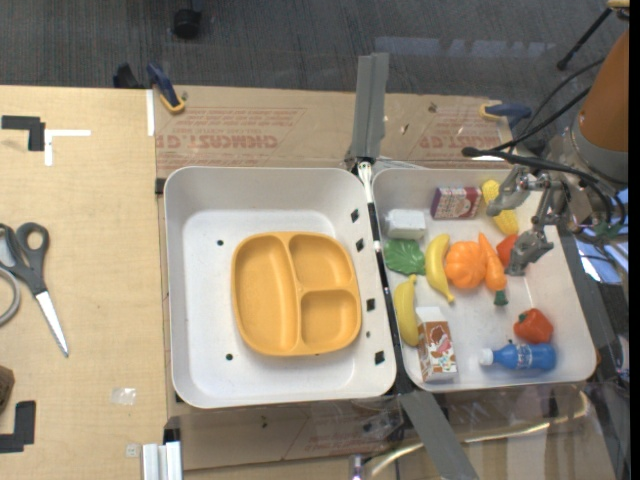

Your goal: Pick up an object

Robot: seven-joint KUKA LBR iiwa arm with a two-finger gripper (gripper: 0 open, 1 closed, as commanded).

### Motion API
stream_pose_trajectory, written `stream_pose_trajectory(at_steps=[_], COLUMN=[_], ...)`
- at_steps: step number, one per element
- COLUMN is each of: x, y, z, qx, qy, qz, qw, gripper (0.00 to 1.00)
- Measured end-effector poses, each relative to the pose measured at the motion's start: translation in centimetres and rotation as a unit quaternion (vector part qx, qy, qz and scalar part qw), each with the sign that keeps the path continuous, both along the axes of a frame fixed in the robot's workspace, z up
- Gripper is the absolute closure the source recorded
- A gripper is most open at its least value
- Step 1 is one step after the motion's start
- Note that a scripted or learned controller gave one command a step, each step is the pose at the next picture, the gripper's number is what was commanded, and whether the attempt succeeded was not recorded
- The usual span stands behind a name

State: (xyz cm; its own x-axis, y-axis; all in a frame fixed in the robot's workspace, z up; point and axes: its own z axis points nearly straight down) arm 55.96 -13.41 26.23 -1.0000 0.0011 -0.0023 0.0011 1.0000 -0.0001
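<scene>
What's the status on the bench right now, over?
Gripper over right bin's upper right corner, nothing visibly between its fingers. Toy food crowded below: carrot, orange pumpkin, bananas. Yellow divided tray in left bin.

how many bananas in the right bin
2. One banana lies between the green toy and the orange toy; the other banana lies along the bin's left wall, beside the carton. More could be hidden under the gripper.

Dark grey carpet covers the floor beyond the bench, up-left of the claw. Far left of the claw lies pale wooden bench top with scissors; brown cardboard lies nearer, perhaps taped down.
</scene>
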Motion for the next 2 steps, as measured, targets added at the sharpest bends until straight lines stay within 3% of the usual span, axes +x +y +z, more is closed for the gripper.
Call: stream_pose_trajectory(at_steps=[1, 2], x=[-0.6, 0.4], y=[-0.8, -3.0], z=[-14.9, -16.9], qx=[-0.0001, -0.0002], qy=[-0.001, -0.002], qz=[-0.03, -0.05], qw=[0.9995, 0.9987], gripper=[0.0, 0.0])
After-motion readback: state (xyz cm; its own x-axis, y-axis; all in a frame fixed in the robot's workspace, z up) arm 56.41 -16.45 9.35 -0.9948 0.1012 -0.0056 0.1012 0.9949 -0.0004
